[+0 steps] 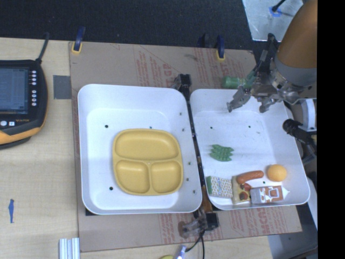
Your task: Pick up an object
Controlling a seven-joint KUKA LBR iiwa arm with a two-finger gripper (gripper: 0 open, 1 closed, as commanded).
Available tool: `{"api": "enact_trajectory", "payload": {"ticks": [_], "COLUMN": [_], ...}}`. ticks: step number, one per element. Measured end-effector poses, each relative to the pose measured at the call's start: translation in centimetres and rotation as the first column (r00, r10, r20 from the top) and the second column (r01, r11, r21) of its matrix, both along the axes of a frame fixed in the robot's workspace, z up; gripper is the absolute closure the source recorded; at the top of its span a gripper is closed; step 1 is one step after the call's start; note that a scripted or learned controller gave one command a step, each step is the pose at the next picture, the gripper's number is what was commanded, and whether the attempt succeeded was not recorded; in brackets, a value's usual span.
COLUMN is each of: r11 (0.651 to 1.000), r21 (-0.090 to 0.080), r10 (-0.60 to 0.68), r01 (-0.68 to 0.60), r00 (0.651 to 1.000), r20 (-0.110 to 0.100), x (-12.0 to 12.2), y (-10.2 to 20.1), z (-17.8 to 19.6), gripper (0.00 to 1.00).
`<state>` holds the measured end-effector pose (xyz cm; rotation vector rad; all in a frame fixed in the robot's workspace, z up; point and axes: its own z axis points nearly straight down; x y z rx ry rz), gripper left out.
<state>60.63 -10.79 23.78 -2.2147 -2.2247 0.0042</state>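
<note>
So the gripper hangs with its 2 fingers spread and nothing between them, over the far end of the right bin. The nearest pick, the green pea pod, lies toward the near side, long axis crosswise.

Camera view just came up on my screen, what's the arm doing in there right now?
The arm's pincer hangs open over the far end of the right bin, with nothing between its fingers. The things to pick lie at the near end of that bin: a green pea pod, a sausage, an orange fruit, a small carton and a patterned packet. The left bin holds a yellow divided plate. Nothing has been picked up yet.
</note>
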Motion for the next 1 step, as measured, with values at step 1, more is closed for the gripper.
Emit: {"api": "enact_trajectory", "payload": {"ticks": [1], "r11": [1.000], "r21": [-0.001], "r10": [0.000], "r01": [0.000], "r00": [1.000], "r20": [-0.001], "x": [-2.97], "y": [-1.77], "z": [-6.60], "gripper": [0.00]}}
